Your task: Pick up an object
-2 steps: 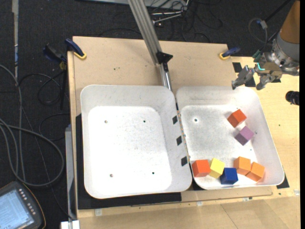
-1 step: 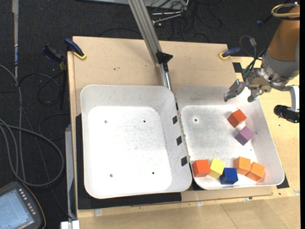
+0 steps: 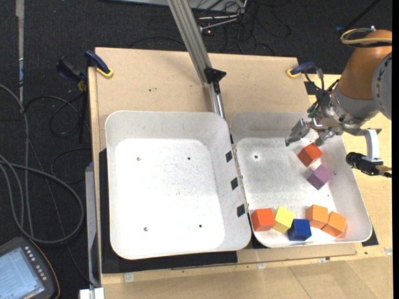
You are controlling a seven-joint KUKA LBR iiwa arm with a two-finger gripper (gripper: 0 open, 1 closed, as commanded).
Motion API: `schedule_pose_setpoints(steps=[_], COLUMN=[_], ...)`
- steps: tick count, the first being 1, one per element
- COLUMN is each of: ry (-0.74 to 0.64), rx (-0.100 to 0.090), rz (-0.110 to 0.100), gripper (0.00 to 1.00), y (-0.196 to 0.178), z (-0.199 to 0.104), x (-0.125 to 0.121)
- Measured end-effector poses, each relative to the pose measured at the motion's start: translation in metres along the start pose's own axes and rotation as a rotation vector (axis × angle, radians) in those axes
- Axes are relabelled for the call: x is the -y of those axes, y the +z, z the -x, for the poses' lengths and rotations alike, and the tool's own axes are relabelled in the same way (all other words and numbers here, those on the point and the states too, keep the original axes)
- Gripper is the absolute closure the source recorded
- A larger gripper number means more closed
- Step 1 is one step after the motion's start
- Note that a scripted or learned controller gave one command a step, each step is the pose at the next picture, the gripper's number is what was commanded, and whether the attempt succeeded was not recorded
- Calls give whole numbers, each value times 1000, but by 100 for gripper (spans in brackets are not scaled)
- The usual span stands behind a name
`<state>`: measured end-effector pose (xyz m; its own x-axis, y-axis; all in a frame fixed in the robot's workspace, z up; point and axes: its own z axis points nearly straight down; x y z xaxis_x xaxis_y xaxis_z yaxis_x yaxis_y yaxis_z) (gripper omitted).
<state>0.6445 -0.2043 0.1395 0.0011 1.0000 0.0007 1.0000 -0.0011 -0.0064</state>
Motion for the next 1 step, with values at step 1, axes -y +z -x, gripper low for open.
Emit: schedule_pose_setpoints(steps=[1], ry=[0], rx=[3], rz=[11], gripper=[0], y=[25], z=[1], x=[-2])
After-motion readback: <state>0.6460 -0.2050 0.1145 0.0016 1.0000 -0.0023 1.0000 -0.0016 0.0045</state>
